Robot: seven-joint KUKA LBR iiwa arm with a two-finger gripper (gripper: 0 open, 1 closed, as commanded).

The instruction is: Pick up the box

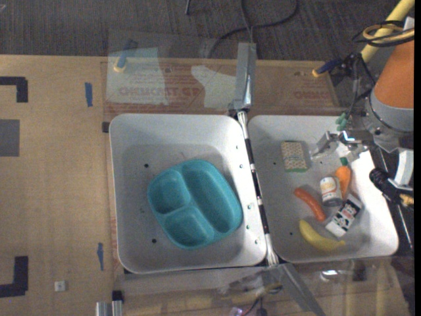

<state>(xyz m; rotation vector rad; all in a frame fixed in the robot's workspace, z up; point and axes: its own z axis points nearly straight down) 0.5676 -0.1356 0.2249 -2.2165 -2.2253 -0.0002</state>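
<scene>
Box: the black-and-white box (345,216) is seen lying tilted in the right bin (381,242), toward its right wall and near the front.
Gripper: the gripper (337,142) is held over the back half of the right bin, well apart from the box; nothing is seen between the fingers, and whether they are spread or closed cannot be told.
Crowding: the box is hemmed by the small can (330,191) just beside its upper left, the carrot (343,178) beyond that, and the banana (320,237) touching or nearly touching its lower left corner.
Risk, wrong object: a descent slightly short would likely land on the can or carrot, since both lie between gripper and box.
Risk, slip: the box sits askew, so fingers not turned to its narrow sides may be expected to skate off or push it against the bin wall.
Risk, knock-on: the red pepper (309,203) and banana could be nudged by a finger on the left side.
Open room: bare bin floor is noted right of and behind the box, and around the patterned pad (294,156).
Left bin: the teal divided plate (193,203) is well clear of the work.
</scene>
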